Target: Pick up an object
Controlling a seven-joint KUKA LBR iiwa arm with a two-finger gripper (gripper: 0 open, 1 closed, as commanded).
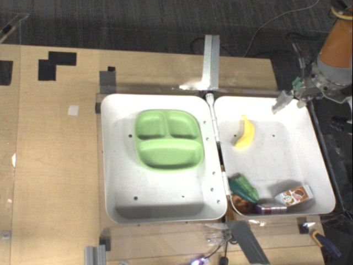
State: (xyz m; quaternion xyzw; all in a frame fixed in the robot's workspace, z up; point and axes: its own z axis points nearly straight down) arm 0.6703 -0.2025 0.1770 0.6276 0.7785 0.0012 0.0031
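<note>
Up at the right bin's (309,148) far right corner hangs the gripper (288,99), fingers spread and holding nothing; the banana (245,132) lies well apart, below-left on the bin floor.

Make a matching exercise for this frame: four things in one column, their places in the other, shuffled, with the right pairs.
Things:
1. plate
2. banana
3. carton
4. gripper

Places:
A. right bin, near the front right corner
B. over the right bin's back right corner
C. middle of the left bin
D. right bin, toward the back left

Pairs: 1-C, 2-D, 3-A, 4-B
</note>
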